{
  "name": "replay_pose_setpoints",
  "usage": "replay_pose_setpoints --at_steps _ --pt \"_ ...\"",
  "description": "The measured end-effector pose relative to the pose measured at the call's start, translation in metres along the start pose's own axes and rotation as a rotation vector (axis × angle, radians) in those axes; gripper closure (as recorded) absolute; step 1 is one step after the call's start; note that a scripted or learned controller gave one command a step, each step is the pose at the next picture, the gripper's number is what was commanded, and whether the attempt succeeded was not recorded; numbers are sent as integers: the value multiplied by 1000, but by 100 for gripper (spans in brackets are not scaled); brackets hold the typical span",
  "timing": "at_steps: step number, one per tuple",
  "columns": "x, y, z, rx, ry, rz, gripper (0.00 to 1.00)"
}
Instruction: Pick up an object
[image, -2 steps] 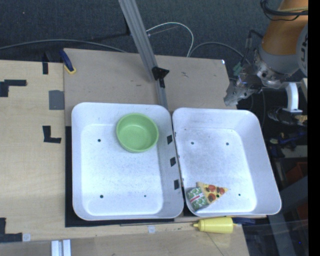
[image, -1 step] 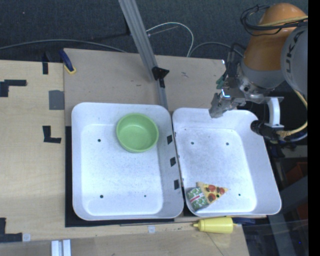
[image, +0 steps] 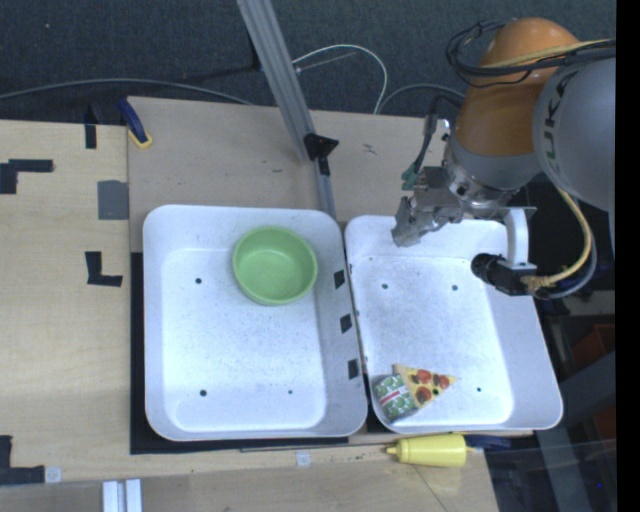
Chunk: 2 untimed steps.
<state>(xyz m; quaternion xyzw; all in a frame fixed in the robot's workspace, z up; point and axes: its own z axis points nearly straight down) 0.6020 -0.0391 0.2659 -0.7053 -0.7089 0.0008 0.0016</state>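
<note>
**Arm poised over the right bin's far edge, objects waiting at the near end**

Nearest the camera, a yellow plastic squeeze bottle (image: 432, 450) lies on its side on the bench, just outside the near rim of the right-hand shallow white bin (image: 500, 340). Just inside that rim, in the bin's near-left corner, sits a small green patterned can-like item (image: 394, 396), and touching it on the right is a toy pizza slice with red toppings (image: 430, 382). Both rest on the bin floor, well apart from the arm.

Moving across, the left-hand shallow white bin (image: 190, 350) holds a round light-green plastic bowl (image: 275, 264), upright, toward its far side.

Farther back, the two-finger gripper (image: 410, 232) hangs over the far-left corner of the right bin, below the grey arm with its orange band (image: 505, 85). Nothing is visible between its fingers; how far they are parted I cannot tell from this angle.

Behind it all, a grey metal pole (image: 285, 80) slants across the wooden bench.
</note>
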Motion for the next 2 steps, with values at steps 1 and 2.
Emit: replay_pose_setpoints --at_steps 1,2 --pt "40 -25 11 1 0 0 100" --pt "95 -39 18 -1 -1 3 100"
